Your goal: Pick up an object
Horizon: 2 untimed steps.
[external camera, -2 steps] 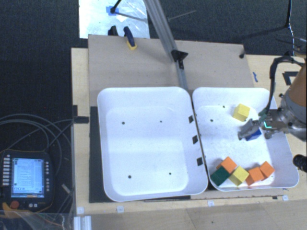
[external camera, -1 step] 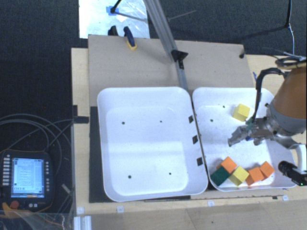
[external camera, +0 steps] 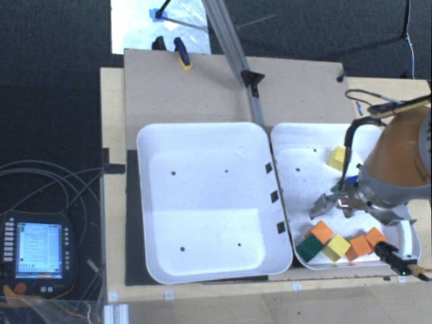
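Several small blocks lie in the right white bin (external camera: 297, 144). A yellow block (external camera: 336, 158) sits alone near the bin's back right. Along the front edge there is a cluster: an orange block (external camera: 322, 232), a green block (external camera: 310, 248), a yellow block (external camera: 335, 248) and two more orange blocks (external camera: 360, 246) (external camera: 376, 235). My gripper (external camera: 326, 206) hangs over the right bin, just behind and above the front cluster, nearest the orange block. I see nothing held in it. The grey and orange arm (external camera: 398, 160) covers the bin's right side.
The left white bin (external camera: 202, 201) adjoins the right one along a shared divider (external camera: 275, 194). A grey slanted pole (external camera: 233, 46) rises behind the bins. A teach pendant (external camera: 37, 252) and cables lie off the bench at the left.
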Available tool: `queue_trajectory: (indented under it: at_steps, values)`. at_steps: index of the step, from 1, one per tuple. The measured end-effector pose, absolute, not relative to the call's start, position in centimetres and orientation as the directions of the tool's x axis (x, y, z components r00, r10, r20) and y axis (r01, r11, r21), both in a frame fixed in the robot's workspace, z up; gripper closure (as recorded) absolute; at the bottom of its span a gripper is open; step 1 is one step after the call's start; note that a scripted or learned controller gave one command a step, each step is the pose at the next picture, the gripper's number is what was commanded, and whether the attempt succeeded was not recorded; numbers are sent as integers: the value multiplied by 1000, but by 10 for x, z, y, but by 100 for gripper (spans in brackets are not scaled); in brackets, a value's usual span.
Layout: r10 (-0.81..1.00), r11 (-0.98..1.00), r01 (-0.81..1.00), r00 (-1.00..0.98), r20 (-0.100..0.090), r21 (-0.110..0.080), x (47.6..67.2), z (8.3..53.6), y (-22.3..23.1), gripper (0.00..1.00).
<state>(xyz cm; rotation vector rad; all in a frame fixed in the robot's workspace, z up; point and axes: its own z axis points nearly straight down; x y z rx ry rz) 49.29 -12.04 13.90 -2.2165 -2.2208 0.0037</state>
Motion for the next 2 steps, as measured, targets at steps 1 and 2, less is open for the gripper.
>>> queue_trajectory:
  at_steps: [1,2]
  values:
    - [1000,2,1000,-2,1,-2,493,104,-120,0]
    - [1000,4,1000,-4,0,3,494,117,-121,100]
